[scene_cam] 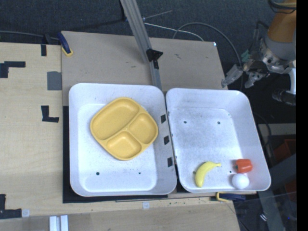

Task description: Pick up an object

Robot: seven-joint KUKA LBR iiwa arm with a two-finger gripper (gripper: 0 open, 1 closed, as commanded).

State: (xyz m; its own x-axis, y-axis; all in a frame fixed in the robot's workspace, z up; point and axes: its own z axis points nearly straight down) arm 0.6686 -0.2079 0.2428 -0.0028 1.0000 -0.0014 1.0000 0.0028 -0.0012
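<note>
Gripper (243,76) hangs at the upper right of the camera view, outside the bins and above the far right corner of the right bin (250,109); its two fingers (231,76) are spread apart with nothing between them. The grey arm (281,37) with its orange band rises behind it toward the top right corner.

In the right bin, three small things lie along the near edge: a yellow banana (204,172), curved, near the middle of that edge; an orange-red block (244,165) toward the near right corner; and a white ball (240,181) just in front of the block, touching or almost touching it. All three are well apart from the gripper.

The left bin (79,143) holds a yellow divided plate (123,128) with three compartments, lying flat and turned at a slant. Both bins sit side by side on the table (29,129).
</note>
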